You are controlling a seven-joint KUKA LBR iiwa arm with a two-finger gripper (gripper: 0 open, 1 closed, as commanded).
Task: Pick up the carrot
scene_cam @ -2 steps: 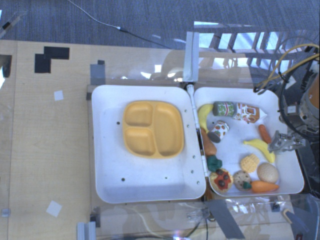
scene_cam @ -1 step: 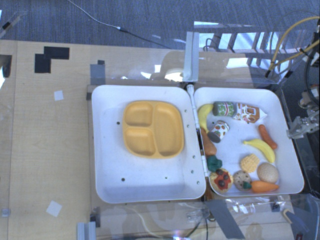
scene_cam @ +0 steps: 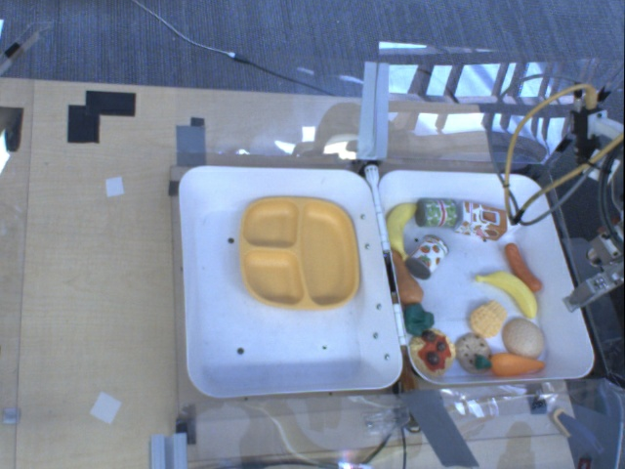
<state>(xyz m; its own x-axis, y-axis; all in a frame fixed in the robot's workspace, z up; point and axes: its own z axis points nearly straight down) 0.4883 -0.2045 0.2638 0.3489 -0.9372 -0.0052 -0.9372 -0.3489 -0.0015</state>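
Note:
The carrot [scene_cam: 515, 364] is an orange tapered piece lying flat in the right bin [scene_cam: 557, 223], at its front right corner. Its tip points right, along the front wall. It touches a beige egg-shaped piece [scene_cam: 523, 337] just behind it and a round cookie [scene_cam: 474, 351] on its left. Nothing covers it.
The right bin also holds a banana [scene_cam: 510, 289], a corn cob [scene_cam: 487, 317], a red sausage [scene_cam: 522, 267], a pizza slice [scene_cam: 433, 350], a green piece [scene_cam: 420, 318], a can [scene_cam: 438, 213] and a carton [scene_cam: 481, 221]. The left bin [scene_cam: 210, 291] holds a yellow divided plate [scene_cam: 297, 251]. Yellow cables [scene_cam: 532, 154] hang at the right.

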